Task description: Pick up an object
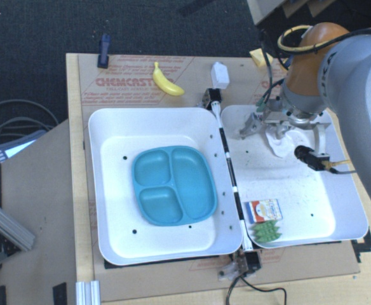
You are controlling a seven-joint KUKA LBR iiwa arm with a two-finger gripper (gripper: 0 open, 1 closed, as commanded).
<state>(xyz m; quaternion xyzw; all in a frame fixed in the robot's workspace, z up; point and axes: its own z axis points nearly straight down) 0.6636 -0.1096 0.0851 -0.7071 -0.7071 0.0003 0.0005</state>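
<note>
- Nearest the camera, in the near left corner of the right bin, lies a green leafy toy, with a small printed box touching it on its far side.
- The left bin holds a blue divided plate with three compartments, lying flat about the middle of the bin.
- On the bench beyond the bins rest a yellow banana, a small blue object and a white clip-like piece, all outside both bins.
- The arm, grey with its orange band, reaches in from the right and hangs over the far part of the right bin.
- The gripper is low over a small white object on the bin floor at the far end; whether it is spread or pressed together I cannot tell, since the metal parts blur together at this slant.
- The task's likely thing is that white object, just under the gripper; nothing is visibly held.
- Judged step: descent or positioning for a grasp, with the pick not yet made.
- Next move calls for closing squarely on the white object, then lifting straight up; the object looks thin and pale, so a slip or a miss seems a real risk.
</note>
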